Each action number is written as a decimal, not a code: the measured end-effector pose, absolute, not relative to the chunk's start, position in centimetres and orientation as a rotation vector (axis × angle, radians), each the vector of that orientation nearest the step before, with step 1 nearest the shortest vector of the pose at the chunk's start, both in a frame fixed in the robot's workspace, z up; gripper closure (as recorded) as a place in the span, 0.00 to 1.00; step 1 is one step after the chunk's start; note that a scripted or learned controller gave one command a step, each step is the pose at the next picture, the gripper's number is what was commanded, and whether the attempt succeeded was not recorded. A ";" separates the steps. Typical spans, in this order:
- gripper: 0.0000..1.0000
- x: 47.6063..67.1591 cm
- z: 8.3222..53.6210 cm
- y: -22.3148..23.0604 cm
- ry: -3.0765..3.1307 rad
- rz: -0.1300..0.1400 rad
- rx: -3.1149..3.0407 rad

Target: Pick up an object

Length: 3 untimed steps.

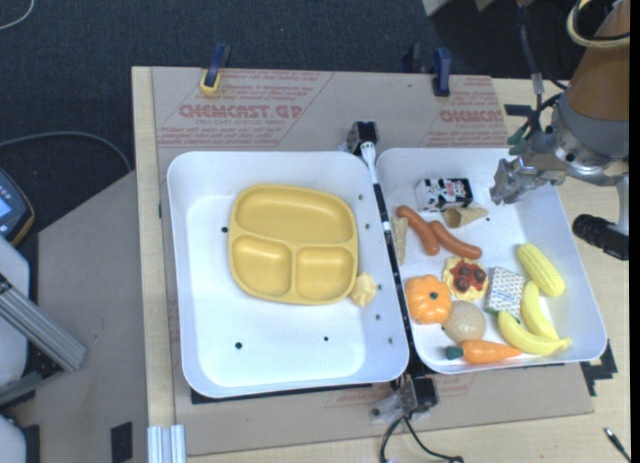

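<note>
A: Camera view puts the claw (506,191) over the far right part of the right bin (590,296). Can you see what it's doing?

B: Not the jaw state; I cannot tell whether it's wide or narrow. Nothing shows between its tips.

A: What sits nearest it?

B: A black-and-white cow-patterned toy (444,191), just to its left. Nearer the camera and left of the claw lie two sausages (438,234). Further toward the camera, roughly below the claw, is a corn cob (540,268), then the bananas (533,326).

A: And the rest?

B: An orange pumpkin (430,301) and a carrot (488,353), well toward the camera and left. Far left of the claw, in the left bin (200,291), lies a yellow divided plate (293,243).
</note>
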State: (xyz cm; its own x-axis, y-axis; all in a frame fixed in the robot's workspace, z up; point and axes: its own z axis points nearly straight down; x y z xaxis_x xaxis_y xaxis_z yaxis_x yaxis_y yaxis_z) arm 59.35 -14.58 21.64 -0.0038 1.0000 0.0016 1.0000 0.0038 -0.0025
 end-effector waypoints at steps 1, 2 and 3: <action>1.00 58.8 22.2 -10.4 -2.222 0.001 -2.216; 1.00 57.9 22.0 -6.0 -2.222 0.002 -2.215; 1.00 58.1 23.4 -3.3 -2.224 -0.003 -2.222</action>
